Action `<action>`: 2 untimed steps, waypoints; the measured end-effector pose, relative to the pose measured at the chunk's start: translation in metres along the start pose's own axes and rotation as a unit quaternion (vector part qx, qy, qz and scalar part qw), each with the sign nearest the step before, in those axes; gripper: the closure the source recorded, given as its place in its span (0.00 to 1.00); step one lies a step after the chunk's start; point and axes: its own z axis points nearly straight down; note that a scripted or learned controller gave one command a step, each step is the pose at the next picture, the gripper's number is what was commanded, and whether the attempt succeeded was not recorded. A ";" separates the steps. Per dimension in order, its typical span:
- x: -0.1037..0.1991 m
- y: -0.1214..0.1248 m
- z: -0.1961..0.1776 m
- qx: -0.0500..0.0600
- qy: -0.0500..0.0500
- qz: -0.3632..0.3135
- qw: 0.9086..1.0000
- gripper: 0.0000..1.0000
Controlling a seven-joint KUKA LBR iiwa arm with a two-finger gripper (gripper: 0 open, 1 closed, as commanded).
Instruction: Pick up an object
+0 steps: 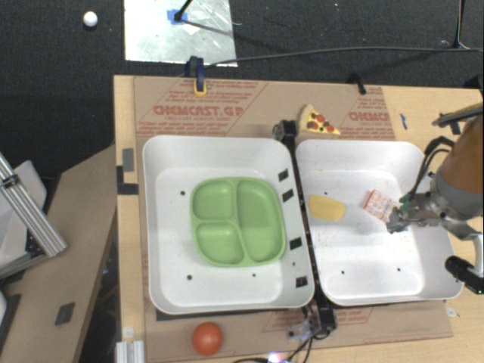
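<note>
Open bin floor (363, 267) below yellow piece (327, 207) and pink packet (377, 203)

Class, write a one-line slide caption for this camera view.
Gripper beside a pink packet in the right bin.

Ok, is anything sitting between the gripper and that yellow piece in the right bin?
Yes. A small pinkish packet lies right beside the gripper, between it and the yellow piece. Otherwise only bare floor of the right bin.

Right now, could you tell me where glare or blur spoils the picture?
Camera view: the foil sheet behind the bench glares brightly; both white bins look washed out, hiding surface detail; the gripper and the pink packet beside it are soft and slightly blurred.
</note>
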 end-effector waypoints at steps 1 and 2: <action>-0.004 0.002 -0.064 -0.001 -0.001 0.000 1.000 1.00; -0.004 0.004 -0.085 0.000 0.000 -0.001 1.000 1.00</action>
